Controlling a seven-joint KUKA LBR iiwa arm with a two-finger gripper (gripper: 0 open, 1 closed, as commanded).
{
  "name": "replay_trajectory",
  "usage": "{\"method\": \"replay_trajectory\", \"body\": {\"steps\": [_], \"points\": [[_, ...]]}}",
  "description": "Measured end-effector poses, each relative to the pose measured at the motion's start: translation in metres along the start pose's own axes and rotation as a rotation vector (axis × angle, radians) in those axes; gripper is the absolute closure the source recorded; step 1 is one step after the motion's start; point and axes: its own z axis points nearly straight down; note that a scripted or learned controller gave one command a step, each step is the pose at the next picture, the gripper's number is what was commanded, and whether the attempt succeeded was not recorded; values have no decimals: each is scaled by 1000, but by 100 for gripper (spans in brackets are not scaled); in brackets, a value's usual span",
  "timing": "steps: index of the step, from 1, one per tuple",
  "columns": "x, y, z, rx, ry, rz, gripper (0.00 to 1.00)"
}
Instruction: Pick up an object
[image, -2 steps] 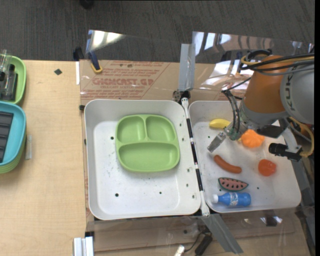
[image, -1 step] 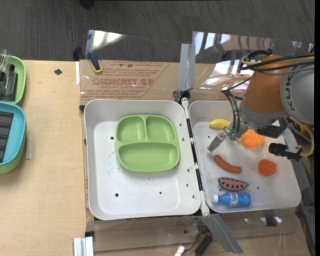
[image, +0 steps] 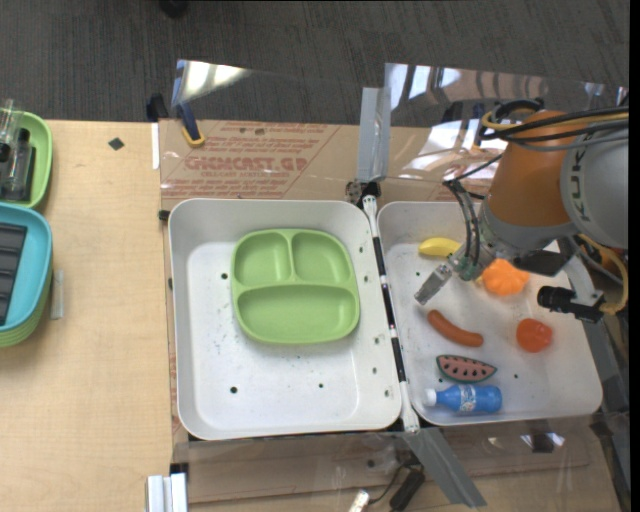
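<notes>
My gripper (image: 433, 285) hangs over the right bin (image: 572, 398), near its left wall. It sits just below a yellow banana (image: 437, 246) and above a reddish-brown sausage (image: 456, 327). An orange fruit (image: 504, 278) lies just to its right. Further toward the front are a red tomato (image: 533, 335), a watermelon slice (image: 466, 368) and a blue bottle (image: 466, 399) lying on its side. I see nothing held in the gripper.
The left bin (image: 200, 390) holds a green divided plate (image: 295, 286). Cardboard (image: 250, 155) lies behind the bins. Green and blue trays (image: 22, 250) stand on the wooden bench at far left. The arm's orange band (image: 535, 180) looms over the right bin's back.
</notes>
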Motion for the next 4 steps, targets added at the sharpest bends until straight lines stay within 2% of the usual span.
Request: {"method": "replay_trajectory", "body": {"steps": [4], "points": [[0, 0, 0, 0, 0, 0, 0]]}}
